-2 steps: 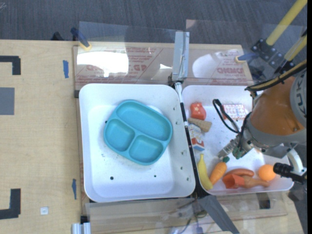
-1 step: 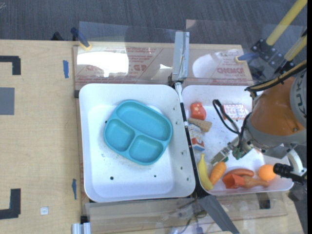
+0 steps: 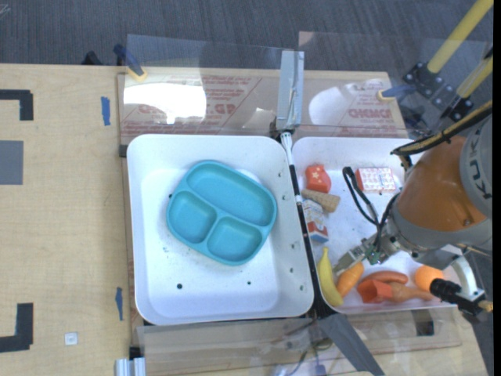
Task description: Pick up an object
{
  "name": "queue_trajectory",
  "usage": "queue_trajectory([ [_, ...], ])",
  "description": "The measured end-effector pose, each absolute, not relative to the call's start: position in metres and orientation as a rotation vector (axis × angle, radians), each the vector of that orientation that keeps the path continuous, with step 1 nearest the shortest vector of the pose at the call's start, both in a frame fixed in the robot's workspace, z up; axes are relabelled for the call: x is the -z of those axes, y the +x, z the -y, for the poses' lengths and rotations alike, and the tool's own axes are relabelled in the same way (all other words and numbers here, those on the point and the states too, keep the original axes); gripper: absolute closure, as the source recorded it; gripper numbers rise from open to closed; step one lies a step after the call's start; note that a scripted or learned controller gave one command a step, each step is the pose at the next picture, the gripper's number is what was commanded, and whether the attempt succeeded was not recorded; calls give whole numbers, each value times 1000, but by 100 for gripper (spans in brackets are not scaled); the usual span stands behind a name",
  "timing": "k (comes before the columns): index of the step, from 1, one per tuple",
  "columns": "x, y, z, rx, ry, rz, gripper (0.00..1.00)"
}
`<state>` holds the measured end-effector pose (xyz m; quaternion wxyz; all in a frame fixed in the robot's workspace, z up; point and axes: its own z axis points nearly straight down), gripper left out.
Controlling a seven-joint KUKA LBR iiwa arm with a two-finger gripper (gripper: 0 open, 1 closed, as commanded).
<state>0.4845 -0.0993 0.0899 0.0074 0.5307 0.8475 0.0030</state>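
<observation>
Clutter packed into the right bin (image 3: 344,151), so reaching there makes sense. Gripper (image 3: 374,251) lowered near that bin's front wall, just above the carrot (image 3: 349,276), with the banana (image 3: 329,279) beside it toward the left bin (image 3: 149,210). Cannot tell whether anything is clasped. Judged mid-approach on the carrot. Blue divided plate (image 3: 222,211) alone in the left bin, well apart from the reach.
</observation>
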Motion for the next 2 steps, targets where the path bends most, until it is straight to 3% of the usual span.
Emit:
queue_trajectory([
  [1,-102,488,100,-15,1652,-2639,100],
  [2,-237,484,179,0,1299,-2844,100],
])
